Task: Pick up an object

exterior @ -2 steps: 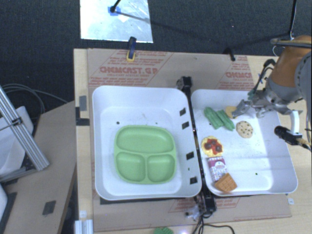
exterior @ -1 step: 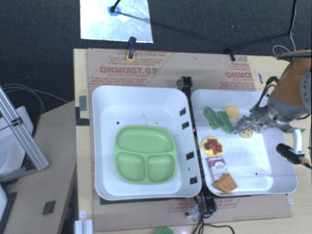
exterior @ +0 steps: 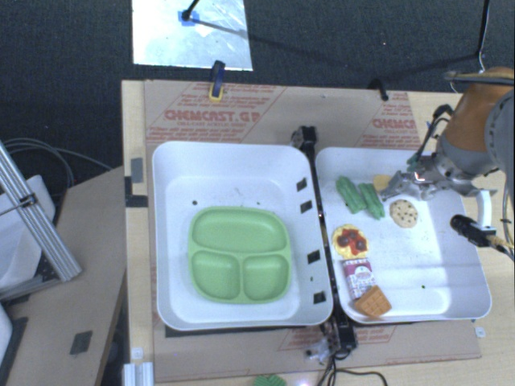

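Note:
The right bin (exterior: 455, 294) holds several toy foods. Two green pods (exterior: 360, 195) lie at its upper left, with a small yellow piece (exterior: 380, 182) just right of them. A chocolate-chip cookie (exterior: 404, 213) lies near the middle. Down the bin's left side come a yellow slice with red topping (exterior: 349, 240), a dark red packet (exterior: 360, 277) and an orange waffle cracker (exterior: 372, 302). My gripper (exterior: 397, 186) is low in the upper part of this bin, right beside the yellow piece and just above the cookie. I see nothing held in it.
The left bin (exterior: 173, 215) holds a green divided plate (exterior: 240, 254). A black divider with clips (exterior: 315, 223) runs between the bins. The arm's grey and orange wrist (exterior: 475, 131) hangs over the right bin's upper right corner. Bare white floor lies at that bin's lower right.

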You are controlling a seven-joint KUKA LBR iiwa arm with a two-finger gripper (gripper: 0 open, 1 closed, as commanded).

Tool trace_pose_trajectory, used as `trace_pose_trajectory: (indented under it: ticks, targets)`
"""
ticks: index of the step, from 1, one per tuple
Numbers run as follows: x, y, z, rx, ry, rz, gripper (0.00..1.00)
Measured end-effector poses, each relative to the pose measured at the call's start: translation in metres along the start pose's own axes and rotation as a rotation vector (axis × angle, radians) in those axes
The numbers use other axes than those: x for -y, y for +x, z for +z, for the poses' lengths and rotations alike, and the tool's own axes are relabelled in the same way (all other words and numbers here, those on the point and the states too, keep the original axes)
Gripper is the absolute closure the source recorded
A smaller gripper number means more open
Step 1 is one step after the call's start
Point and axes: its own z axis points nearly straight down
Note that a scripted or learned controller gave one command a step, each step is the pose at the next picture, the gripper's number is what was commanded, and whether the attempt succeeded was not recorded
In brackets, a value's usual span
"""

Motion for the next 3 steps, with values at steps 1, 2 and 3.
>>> trace_pose_trajectory:
  ticks: [1, 2, 3]
  targets:
    - [0.038, 0.000, 0.001, -0.001, 0.007, 0.005, 0.00]
    - [0.004, 0.056, 0.001, -0.001, 0.002, -0.004, 0.00]
    - [0.149, 0.037, -0.030, -0.001, 0.012, 0.012, 0.00]
